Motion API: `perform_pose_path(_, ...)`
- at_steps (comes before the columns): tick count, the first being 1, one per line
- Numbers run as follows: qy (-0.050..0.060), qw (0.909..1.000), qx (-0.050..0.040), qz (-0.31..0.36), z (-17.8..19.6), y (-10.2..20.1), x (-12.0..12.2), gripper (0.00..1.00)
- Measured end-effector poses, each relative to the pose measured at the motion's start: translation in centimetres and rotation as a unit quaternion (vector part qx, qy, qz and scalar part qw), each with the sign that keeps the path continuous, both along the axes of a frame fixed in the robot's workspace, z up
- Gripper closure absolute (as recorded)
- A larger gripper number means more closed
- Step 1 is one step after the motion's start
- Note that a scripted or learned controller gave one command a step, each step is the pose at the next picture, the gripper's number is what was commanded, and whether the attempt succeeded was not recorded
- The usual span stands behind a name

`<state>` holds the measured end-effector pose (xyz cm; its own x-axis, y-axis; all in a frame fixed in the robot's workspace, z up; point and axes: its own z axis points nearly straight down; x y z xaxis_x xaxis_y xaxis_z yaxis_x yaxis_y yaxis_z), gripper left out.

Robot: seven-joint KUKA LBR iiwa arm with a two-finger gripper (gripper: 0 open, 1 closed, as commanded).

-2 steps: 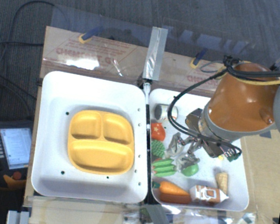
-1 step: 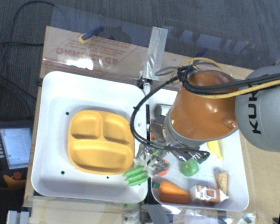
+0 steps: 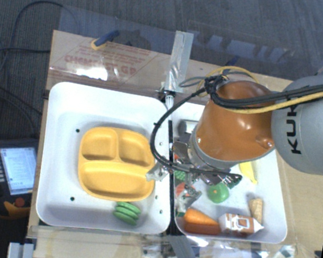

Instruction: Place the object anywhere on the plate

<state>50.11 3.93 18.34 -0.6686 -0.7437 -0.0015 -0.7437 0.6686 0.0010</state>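
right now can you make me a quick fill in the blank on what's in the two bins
1. The yellow plate lies in the ____ bin.
2. The plate has ____ compartments.
3. The carrot is ____ in colour.
4. The green ridged piece lies beside the plate, on the bin's ____.

Missing words: left; three; orange; floor

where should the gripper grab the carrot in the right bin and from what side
Probably across the carrot at its thick orange middle, coming straight down. It lies flat, lengthwise along the right bin's front wall, with a small carton at its right end, so close the fingers across its narrow width.
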Motion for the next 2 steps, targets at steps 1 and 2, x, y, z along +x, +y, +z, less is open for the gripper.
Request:
perform_pose_path(1, 0.000, 1.0000, 0.0000, 0.000, 0.00, 0.00, 0.00, 0.00)
perform_pose_path(2, 0.000, 1.0000, 0.0000, 0.000, 0.00, 0.00, 0.00, 0.00)
